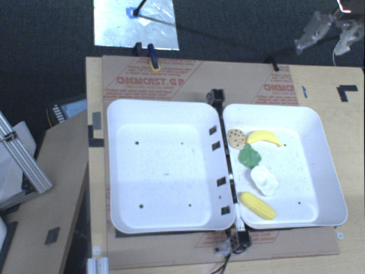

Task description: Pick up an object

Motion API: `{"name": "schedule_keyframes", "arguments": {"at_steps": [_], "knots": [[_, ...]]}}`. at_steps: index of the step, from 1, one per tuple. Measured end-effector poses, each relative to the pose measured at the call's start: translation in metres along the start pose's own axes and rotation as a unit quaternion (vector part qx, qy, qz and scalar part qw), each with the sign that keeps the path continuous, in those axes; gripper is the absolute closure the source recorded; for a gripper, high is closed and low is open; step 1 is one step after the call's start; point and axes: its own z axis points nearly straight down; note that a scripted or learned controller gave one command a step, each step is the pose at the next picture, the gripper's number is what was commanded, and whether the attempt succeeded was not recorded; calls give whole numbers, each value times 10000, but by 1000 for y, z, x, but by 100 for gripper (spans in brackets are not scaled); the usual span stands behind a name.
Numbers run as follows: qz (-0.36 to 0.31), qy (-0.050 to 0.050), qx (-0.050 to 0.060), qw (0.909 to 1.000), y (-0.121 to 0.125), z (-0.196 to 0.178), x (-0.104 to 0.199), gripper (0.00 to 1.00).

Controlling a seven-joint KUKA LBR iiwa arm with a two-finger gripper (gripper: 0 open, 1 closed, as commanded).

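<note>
- The hand [329, 32] hangs at the far right, beyond the far edge of the tabletop [74, 153] and over the dark floor; its two pale fingers [311, 30] stand apart with nothing between them.
- Two white bins sit side by side on the tabletop, touching along a black hinge strip.
- The left bin [114, 170] has only small dark specks on its floor.
- The right bin [325, 170] holds five things, all gathered along its left side, near the hinge.
- A round tan cookie [235, 136] lies nearest the far-left corner of that bin.
- A yellow banana [264, 137] lies just right of the cookie, its curve opening toward the near edge.
- A green leaf-like piece [249, 155] lies just below both.
- A white fried egg [263, 180] lies next toward the near edge, touching the green piece.
- A yellow corn cob [257, 205] lies slanted closest to the near-left corner.
</note>
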Motion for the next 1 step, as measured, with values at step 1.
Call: {"name": "schedule_keyframes", "arguments": {"at_steps": [1], "knots": [[1, 0, 54, 10000, -2, -5, -2, 100]]}}
